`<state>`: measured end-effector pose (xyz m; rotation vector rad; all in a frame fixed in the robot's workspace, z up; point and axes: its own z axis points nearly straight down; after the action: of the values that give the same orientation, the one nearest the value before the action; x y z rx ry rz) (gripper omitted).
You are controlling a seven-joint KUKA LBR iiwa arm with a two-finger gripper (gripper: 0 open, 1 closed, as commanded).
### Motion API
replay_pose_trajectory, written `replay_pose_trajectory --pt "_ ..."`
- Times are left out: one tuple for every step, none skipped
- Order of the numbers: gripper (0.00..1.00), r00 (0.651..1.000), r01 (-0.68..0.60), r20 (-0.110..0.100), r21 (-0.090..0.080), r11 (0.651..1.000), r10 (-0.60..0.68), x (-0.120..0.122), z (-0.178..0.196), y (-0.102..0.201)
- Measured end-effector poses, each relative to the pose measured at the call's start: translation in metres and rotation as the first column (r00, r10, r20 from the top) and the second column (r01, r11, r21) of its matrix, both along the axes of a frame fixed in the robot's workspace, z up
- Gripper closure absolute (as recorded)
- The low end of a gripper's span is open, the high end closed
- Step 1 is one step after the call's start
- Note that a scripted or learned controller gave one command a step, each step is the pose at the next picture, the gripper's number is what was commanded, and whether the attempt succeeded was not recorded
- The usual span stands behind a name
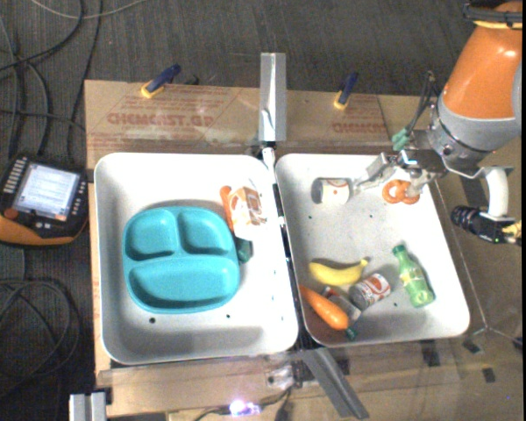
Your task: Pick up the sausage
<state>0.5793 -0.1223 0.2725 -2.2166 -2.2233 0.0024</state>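
- the gripper [376,174] hangs over the far part of the right bin [451,261], at the end of the grey arm [473,134] that comes in from the upper right with its orange band above the wrist.
- from this slant i cannot tell whether the gripper is released or clenched, and nothing is seen grasped in it.
- just beside the gripper, on its arm side and a little nearer the camera, lies a small orange ring-shaped piece [402,191]. whether the two touch cannot be told.
- just beyond the gripper's tip, away from the arm, a white cylinder with red markings [331,190] lies on the bin floor.
- well apart from the gripper, toward the near side of the same bin, lies a banana [337,272].
- next to the banana are a small can [371,289] and, more to the arm side, a green bottle [412,276].
- the sausage [324,308], orange-red and long, lies farther from the gripper than any other thing in this bin. it is at the near corner, just past the banana and touching or almost touching the can.
- across the divider from the gripper, the left bin [114,323] holds a blue sectioned plate [184,257].
- an orange and white packet [245,207] lies at the plate's edge on the side closest to the gripper.
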Motion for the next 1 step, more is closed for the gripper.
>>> replay_pose_trajectory --pt "1.0 1.0 -0.002 -0.002 0.001 1.0 0.002 0.0004 0.0083 0.0009"
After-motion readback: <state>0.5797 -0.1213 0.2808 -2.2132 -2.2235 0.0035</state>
